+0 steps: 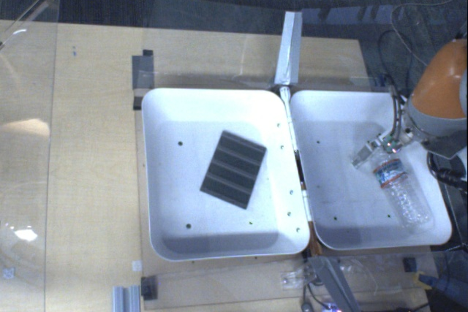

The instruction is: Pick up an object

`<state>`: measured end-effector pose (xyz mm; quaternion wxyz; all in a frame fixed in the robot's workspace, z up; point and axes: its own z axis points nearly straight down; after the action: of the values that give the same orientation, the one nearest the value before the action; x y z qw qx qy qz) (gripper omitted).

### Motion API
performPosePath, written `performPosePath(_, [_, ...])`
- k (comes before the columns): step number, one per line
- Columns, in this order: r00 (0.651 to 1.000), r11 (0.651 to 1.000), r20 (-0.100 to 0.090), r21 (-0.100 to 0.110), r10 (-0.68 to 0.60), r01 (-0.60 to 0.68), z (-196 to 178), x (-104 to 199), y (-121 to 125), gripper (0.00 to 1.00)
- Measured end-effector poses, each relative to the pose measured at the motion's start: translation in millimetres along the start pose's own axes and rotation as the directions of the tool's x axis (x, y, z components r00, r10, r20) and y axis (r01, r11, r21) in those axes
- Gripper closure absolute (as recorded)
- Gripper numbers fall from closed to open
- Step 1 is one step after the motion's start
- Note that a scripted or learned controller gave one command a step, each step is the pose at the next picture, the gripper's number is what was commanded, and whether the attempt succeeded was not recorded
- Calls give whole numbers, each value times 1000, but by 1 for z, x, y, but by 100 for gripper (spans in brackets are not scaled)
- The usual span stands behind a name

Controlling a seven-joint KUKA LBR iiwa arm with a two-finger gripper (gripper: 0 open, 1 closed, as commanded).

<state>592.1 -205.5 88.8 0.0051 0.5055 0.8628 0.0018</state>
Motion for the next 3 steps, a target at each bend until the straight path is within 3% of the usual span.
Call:
performPosePath(1, [1000,1000,2,-2,-15,15,0,7,-11,0])
performPosePath(2, [997,997,-4,3,-77,77,-10,31,-2,0])
performPosePath(3, [985,985,0,-1,-170,170,-1,10,-8,0])
